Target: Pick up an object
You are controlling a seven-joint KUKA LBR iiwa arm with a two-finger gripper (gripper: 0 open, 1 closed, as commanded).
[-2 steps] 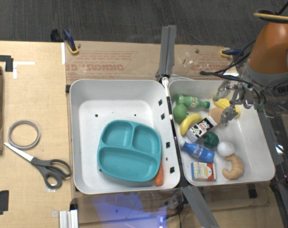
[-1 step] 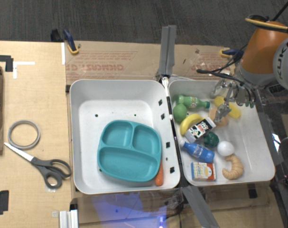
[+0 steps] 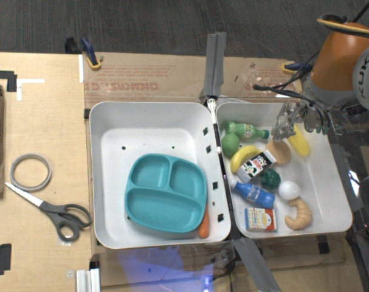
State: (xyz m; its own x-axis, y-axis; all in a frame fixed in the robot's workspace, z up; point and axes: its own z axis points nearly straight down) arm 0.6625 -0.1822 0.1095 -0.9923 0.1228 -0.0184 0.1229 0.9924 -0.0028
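My gripper point(image 3: 286, 126) hangs over the back of the right bin point(image 3: 330, 181), under the grey wrist with its orange band point(image 3: 342, 53). It is just above a tan rounded piece point(image 3: 280, 152) and next to a yellow corn cob point(image 3: 300, 142). Nothing shows as lifted. Also in this bin lie a green bottle point(image 3: 246, 129), a green fruit point(image 3: 231, 143), a banana point(image 3: 244, 156), a black-and-white carton point(image 3: 257, 165), a dark green piece point(image 3: 270, 179), a blue bottle point(image 3: 253, 193), a white ball point(image 3: 289, 190), a croissant point(image 3: 300, 215) and a small box point(image 3: 260, 219).
The left bin point(image 3: 111, 132) holds a teal divided plate point(image 3: 167, 193) and a carrot point(image 3: 203, 225) at its front right corner. On the bench to the left lie scissors point(image 3: 53, 212) and a tape roll point(image 3: 30, 170). A grey divider post point(image 3: 214, 66) stands between the bins at the back.
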